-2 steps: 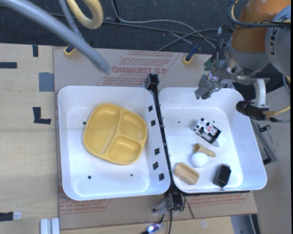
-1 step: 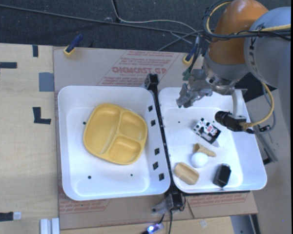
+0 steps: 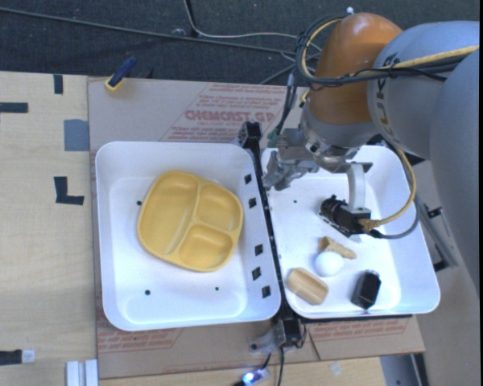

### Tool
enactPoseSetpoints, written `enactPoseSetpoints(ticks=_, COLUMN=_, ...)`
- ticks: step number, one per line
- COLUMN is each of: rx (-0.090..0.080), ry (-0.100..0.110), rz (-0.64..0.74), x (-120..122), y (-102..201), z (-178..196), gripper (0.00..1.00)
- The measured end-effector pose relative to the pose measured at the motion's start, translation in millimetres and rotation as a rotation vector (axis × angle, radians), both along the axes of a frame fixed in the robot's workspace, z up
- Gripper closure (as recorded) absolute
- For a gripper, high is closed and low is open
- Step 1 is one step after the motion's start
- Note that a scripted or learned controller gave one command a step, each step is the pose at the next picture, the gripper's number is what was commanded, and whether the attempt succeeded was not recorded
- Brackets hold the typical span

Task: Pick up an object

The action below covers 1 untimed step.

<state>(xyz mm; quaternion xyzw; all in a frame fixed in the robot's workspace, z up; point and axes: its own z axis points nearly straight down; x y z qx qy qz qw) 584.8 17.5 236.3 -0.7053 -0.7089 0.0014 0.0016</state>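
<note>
While the arm reaches in from the right, these lines read the bench from the claw outward.

Gripper (image 3: 283, 170): hangs over the upper left corner of the right bin, close to the divider between the bins; whether it is released or clenched cannot be told, and nothing is seen in its grasp.
Arm (image 3: 362, 71): grey, with an orange band above the wrist, and cables looping around it.
Right bin (image 3: 423, 296): white and shallow.
White ball (image 3: 330, 264): in the right bin's lower half, touching a tan piece (image 3: 338, 248).
Tan block (image 3: 307, 285): lower left of the ball, near the front wall.
Black object (image 3: 366, 289): right of the block.
Left bin (image 3: 113, 240): holds a yellow divided tray (image 3: 191, 219), lying flat.
</note>
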Motion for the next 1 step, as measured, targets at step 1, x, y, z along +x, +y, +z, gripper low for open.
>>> enactPoseSetpoints(ticks=1, rx=0.001, ry=0.000, rz=0.001, x=-30.3, y=52.8, z=1.8, gripper=1.00)
